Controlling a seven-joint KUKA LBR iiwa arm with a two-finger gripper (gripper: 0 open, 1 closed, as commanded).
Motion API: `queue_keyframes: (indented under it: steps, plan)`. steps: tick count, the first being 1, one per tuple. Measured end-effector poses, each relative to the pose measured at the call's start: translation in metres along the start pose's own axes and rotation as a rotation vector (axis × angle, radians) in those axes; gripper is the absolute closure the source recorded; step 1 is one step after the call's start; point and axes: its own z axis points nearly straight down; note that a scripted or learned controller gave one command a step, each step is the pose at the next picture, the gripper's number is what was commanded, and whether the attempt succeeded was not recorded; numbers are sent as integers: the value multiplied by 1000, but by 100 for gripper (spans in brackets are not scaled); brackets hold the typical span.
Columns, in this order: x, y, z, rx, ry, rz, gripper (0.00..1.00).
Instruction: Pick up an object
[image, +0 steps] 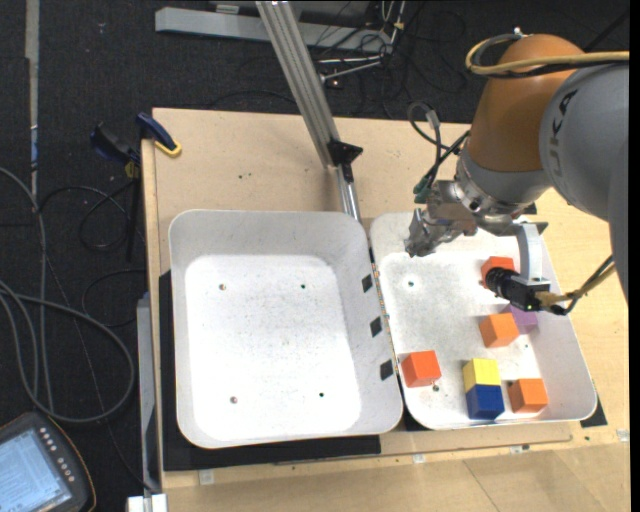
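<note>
In the right bin (445, 290), a shallow, glossy white plastic tray with rounded corners, sit several small matte cubes: an orange block (420, 367) near the front-left edge, a yellow block (481, 373) touching a blue block (485, 400) just in front of it, another orange cube (528, 395) at the front right, a third orange one (497, 329) mid-right with a purple piece (525, 320) beside it. A red-orange object (497, 270) sits further back, next to a black fitting on a white bracket.

The pincer (420, 240) is a dark metal assembly hanging over the bin's back-left corner, tilted. Can't tell whether it's released or clenched; nothing visible between its tips. Every block lies well apart from it, toward the front and right; the nearest orange block is straight in front across bare tray floor.

The left bin (265, 320) is the same white plastic, floor speckled with fine grey scuffs. Both bins rest on a light particle-board counter (250, 150) with a black mat under them. A grey aluminium strut (300, 80) crosses the back. Dark carpet floor with loose cables, a blue-and-yellow clamp (150, 135) at the counter's left corner, a screen pendant (35, 470) at lower left.
</note>
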Motion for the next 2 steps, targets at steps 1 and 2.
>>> queue_keyframes:
  steps: [1, 2]
  plan:
    - [52, 14, 13, 2, -1, 1, 100]
    - [102, 31, 24, 1, -1, 1, 100]
